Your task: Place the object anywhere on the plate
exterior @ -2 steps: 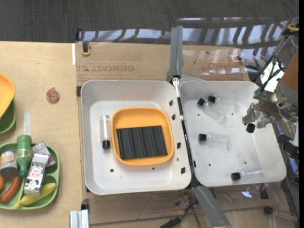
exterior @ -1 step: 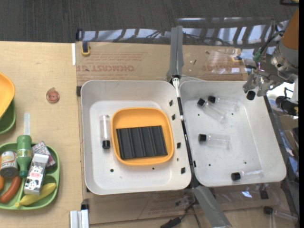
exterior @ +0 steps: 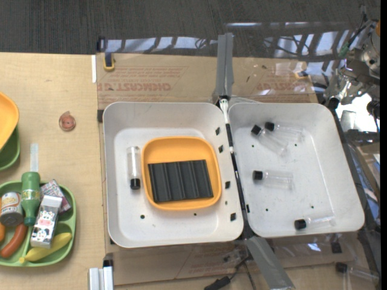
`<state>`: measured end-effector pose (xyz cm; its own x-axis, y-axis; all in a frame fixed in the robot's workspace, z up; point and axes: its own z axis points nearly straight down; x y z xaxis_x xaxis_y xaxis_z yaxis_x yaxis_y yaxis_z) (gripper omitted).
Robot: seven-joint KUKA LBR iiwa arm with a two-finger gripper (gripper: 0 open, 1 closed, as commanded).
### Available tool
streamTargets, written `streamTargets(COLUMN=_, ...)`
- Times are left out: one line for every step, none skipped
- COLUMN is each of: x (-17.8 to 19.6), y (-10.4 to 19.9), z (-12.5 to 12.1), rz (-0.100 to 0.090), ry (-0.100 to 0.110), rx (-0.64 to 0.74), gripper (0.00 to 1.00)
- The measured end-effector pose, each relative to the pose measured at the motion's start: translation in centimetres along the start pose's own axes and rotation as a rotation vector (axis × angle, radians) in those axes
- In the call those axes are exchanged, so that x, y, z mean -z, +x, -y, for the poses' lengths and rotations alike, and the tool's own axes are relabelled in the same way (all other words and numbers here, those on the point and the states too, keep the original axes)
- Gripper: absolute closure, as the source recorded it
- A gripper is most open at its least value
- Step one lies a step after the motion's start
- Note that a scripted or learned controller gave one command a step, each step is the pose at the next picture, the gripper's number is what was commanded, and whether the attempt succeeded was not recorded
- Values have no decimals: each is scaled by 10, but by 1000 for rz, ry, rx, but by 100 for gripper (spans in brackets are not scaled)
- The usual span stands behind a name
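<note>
— Where is the plate?

— The orange plate (exterior: 180, 147) lies in the left bin (exterior: 118, 222), a little right of that bin's middle. A dark ribbed block (exterior: 181, 180) rests flat on it and covers most of its inner part.

— Anything else in that bin?

— A clear tube (exterior: 133, 167) with a black cap lies on the bin floor just beside the plate's left edge, cap toward the near side. It is off the plate; I cannot tell whether it touches the rim.

— And the right bin (exterior: 338, 180)?

— Four more clear tubes with black caps, scattered. Two lie close together near the far left corner (exterior: 284, 139), one sits about mid-bin (exterior: 275, 178), and one lies by the near wall (exterior: 314, 222).

— The gripper (exterior: 354, 80)?

— It is up at the far right corner, outside the right bin, amid shiny clutter and glare. Whether it is apart or together I cannot tell, and I see nothing held in it.

— What is on the bench to the left?

— A green tray (exterior: 63, 237) with toy food, a small green bottle (exterior: 30, 197) and a carton (exterior: 43, 222). Beyond it are a yellow bowl (exterior: 6, 121) at the edge and a small pink disc (exterior: 68, 121). Brown cardboard (exterior: 157, 80) lies under both bins.
</note>
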<state>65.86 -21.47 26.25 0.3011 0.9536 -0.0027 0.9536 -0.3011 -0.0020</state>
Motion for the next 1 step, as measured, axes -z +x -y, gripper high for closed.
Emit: streamTargets(x=115, y=-1, z=4, rz=0, ry=-2, rx=237, gripper=100)
